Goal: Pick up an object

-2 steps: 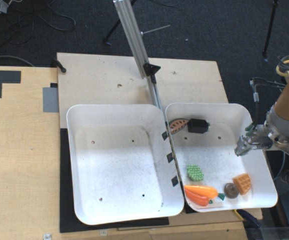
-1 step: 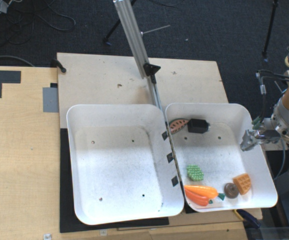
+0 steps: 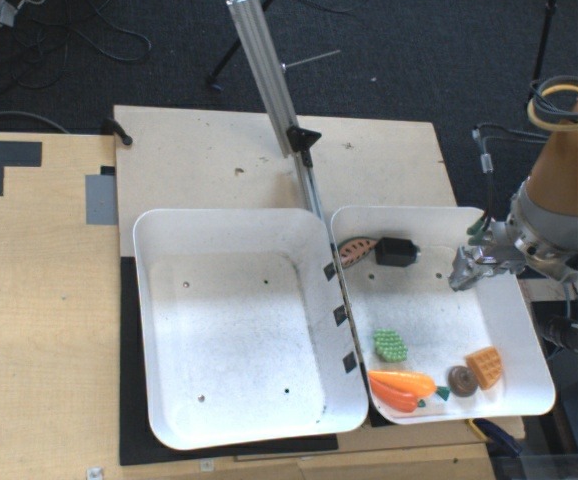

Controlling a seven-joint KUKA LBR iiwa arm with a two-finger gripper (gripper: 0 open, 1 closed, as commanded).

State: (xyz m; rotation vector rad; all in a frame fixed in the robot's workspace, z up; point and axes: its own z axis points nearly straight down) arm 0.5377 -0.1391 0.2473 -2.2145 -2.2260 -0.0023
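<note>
Now the gripper (image 3: 463, 271) is above the right edge of the right bin (image 3: 517, 313), near its upper corner; its metal fingers point to the left and down, but they are small and blurred, so I cannot tell if they are apart or together, and nothing is visible between them. Inside the right bin, a black block (image 3: 394, 252) lies near the top wall; just beside it, on its left, is a brown ribbed object (image 3: 356, 249) close to the divider. A green knobby piece (image 3: 390, 346) is lower, near the middle; an orange carrot toy (image 3: 402, 388) lies at the bottom wall; a small brown round piece (image 3: 460, 379) touches an orange waffle-like piece (image 3: 485, 366). These objects are well apart from the gripper; the left bin (image 3: 159, 268) is beside it.
</note>
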